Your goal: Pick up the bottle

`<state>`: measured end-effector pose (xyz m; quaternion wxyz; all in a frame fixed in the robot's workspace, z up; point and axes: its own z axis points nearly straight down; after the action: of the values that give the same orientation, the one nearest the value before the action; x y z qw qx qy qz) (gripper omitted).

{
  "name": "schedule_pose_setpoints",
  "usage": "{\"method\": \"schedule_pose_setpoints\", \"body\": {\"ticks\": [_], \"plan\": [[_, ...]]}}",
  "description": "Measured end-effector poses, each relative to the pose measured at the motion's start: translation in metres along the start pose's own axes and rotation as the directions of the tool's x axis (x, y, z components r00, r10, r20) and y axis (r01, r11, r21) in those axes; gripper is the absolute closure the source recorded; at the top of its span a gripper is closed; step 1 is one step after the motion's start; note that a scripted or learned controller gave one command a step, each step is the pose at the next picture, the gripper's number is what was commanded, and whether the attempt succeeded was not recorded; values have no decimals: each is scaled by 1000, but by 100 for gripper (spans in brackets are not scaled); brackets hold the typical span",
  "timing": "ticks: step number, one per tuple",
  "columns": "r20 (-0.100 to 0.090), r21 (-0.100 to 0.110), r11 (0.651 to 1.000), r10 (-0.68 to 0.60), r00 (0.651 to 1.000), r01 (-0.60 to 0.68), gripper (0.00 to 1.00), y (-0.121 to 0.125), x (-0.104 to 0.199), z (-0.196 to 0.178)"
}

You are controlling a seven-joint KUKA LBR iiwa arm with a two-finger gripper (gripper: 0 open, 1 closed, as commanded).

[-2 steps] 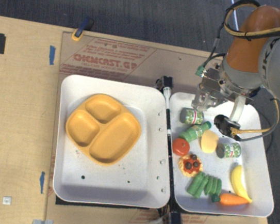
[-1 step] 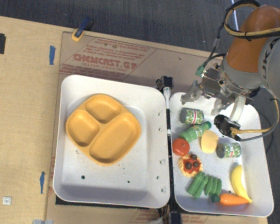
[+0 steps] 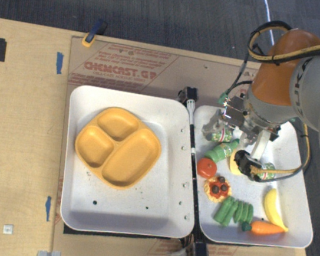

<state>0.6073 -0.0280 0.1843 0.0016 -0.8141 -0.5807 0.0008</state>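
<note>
A green bottle (image 3: 222,151) lies tilted in the far left part of the right bin (image 3: 302,193), just above a red tomato (image 3: 206,167). Its upper end, with a coloured label, runs under my gripper (image 3: 234,134). The gripper hangs low over the far end of this bin, directly above the bottle, below the orange wrist band (image 3: 282,65). The gripper body hides where it meets the bottle.
The right bin also holds a small tart (image 3: 218,188), green beans (image 3: 234,212), a carrot (image 3: 265,228), a banana (image 3: 275,208) and a yellow piece under a black cable loop (image 3: 244,165). A yellow divided tray (image 3: 118,146) lies in the left bin (image 3: 71,201).
</note>
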Motion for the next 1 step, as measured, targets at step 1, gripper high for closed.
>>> {"method": "schedule_pose_setpoints", "body": {"ticks": [1], "plan": [[-1, -1, 1000, 1, 1000, -1, 100, 1, 0, -10]]}}
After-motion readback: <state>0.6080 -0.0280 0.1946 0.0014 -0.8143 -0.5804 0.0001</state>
